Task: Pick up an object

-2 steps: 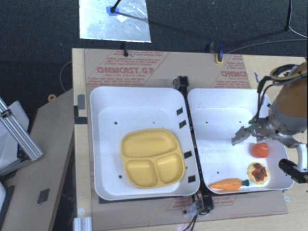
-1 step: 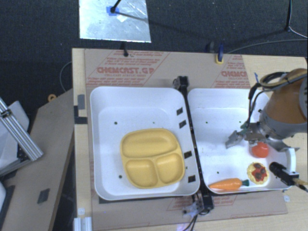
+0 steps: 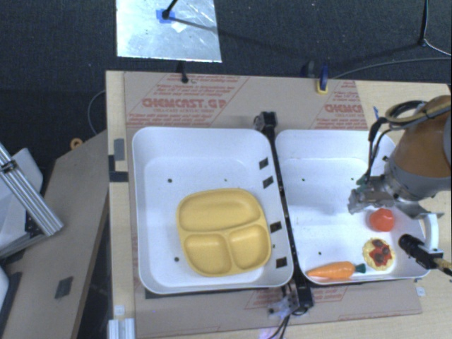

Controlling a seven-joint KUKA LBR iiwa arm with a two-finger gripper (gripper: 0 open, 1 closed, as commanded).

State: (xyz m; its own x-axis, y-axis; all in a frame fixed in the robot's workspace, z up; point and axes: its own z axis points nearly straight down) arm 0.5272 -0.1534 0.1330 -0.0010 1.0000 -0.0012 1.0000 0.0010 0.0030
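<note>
Right bin (image 3: 318,154): the gripper (image 3: 364,200) hangs just left of the red ball (image 3: 382,219); whether it is apart or together cannot be told. Centre over the ball before you descend; the small pizza (image 3: 379,253) and carrot (image 3: 332,270) lie just below it.

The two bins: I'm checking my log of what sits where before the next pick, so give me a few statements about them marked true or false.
1. The yellow divided tray lies in the left bin. True.
2. The carrot lies in the left bin. False: it lies near the front edge of the right bin.
3. The gripper is over the right bin. True.
4. The red tomato rests on the yellow divided tray. False: it sits in the right bin, close beside the gripper.
5. The small pizza toy lies to the right of the carrot. True.
</note>
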